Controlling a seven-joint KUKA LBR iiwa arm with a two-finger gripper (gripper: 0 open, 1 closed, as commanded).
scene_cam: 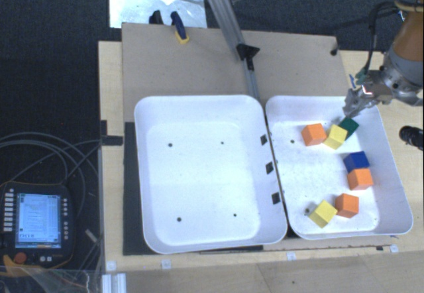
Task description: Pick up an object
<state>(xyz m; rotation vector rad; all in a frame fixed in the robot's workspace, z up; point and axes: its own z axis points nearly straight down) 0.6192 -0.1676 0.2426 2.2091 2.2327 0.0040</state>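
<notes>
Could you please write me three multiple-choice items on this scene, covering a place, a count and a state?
1. Where do the small cubes lie?
A. left white bin
B. right white bin
C. bare bench

2. How many orange cubes are there?
A. one
B. three
C. five

3. How does the gripper stand?
A. over the green cube
B. over the left bin
C. on the bench

Answers:
1 B, all lie in the right white bin.
2 B: orange cubes.
3 A: the gripper is over the green cube.

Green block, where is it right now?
In the right bin, near its far edge: the green block touches a yellow block, an orange block sits further left, and the gripper hangs just above.
</notes>
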